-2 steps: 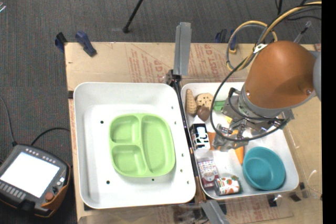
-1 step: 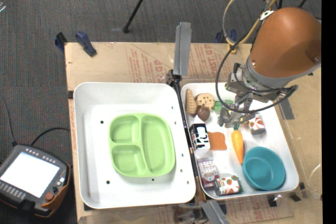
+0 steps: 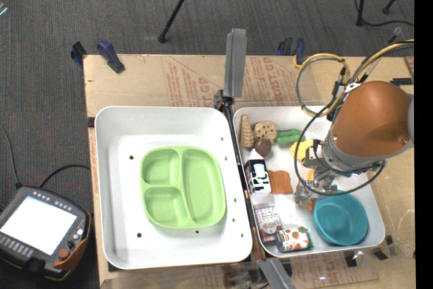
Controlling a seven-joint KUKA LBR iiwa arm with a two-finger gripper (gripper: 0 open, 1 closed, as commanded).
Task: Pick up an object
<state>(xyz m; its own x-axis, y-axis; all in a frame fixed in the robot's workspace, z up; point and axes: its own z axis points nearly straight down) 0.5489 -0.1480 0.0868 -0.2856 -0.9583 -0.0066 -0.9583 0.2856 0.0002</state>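
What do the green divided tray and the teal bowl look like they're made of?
The light green three-compartment tray looks like moulded plastic with a matte to satin finish: uniform colour, rounded dividers, soft sheen. The round teal bowl also seems plastic, smooth and evenly coloured, though glazed ceramic can't be ruled out.

Two white bins [image 3: 108, 145] are sitting on the desk [image 3: 162, 81]: one green divided plate [image 3: 183, 186], one teal bowl [image 3: 340, 220], two blue clamps [image 3: 108, 55] (rear edge).

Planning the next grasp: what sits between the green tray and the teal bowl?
In the camera view, between the green tray and the teal bowl stand the bins' adjoining walls, then a small patterned box and a small carton.
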